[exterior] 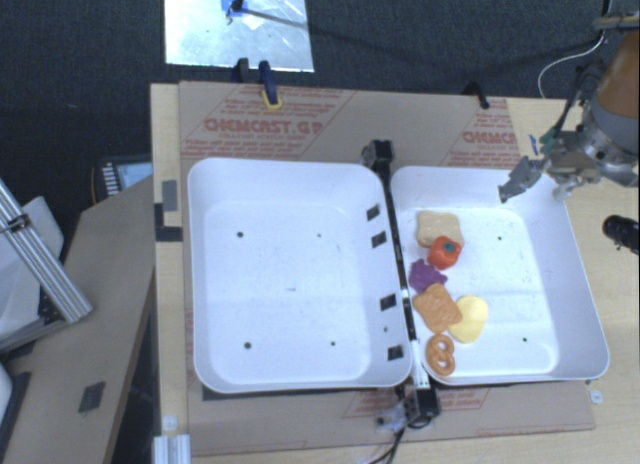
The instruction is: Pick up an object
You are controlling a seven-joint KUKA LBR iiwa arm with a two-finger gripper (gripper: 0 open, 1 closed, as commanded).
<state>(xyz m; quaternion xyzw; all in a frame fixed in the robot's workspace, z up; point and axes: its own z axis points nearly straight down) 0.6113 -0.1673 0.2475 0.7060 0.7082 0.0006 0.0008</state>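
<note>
1. A red tomato [445, 251] sits amid toy food clustered against the left wall of the right bin [560, 282].
2. The gripper [522, 180] hovers over that bin's far right corner, well apart from the pile; whether it is spread or pressed together I cannot tell.
3. Judging by this, the approach is in hand; next it must travel left and descend.
4. The left bin [290, 282] rests on cardboard [330, 122], dark carpet beyond.

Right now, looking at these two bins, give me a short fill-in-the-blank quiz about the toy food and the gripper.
1. All the toy food lies in the ____ bin.
2. The tomato has a ____ top.
3. The pretzel lies nearest the ____ edge of the picture.
4. The gripper is above the bin's ____ rim.

Missing words: right; green; bottom; far
</note>
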